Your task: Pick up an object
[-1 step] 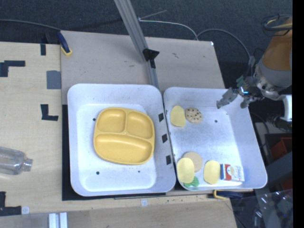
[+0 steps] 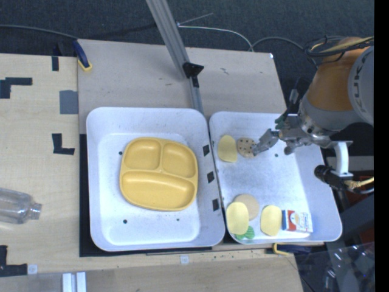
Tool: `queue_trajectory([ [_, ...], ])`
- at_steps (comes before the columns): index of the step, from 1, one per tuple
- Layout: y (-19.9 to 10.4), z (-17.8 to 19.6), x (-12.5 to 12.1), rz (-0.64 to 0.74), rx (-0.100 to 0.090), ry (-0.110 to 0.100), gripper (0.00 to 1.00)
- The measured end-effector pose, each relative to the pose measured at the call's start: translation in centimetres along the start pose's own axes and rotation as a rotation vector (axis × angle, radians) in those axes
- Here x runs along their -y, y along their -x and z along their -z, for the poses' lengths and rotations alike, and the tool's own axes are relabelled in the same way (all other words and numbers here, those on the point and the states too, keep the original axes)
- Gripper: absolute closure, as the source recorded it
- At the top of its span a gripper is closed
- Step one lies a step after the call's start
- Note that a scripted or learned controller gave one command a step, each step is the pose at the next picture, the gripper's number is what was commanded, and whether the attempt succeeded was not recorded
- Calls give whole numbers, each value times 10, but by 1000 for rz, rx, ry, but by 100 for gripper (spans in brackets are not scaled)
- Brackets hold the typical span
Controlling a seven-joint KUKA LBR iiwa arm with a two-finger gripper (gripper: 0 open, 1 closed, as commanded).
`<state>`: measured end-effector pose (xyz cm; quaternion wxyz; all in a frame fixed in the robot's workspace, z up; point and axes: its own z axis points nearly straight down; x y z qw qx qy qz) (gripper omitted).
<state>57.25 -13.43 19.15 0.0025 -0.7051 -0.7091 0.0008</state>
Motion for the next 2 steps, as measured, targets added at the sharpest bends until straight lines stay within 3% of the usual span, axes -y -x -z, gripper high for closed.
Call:
queue_trajectory([
  [1,-51,4,60,-2,0,-1,0],
  [2,-43,-16,44,-5,4,1,0],
])
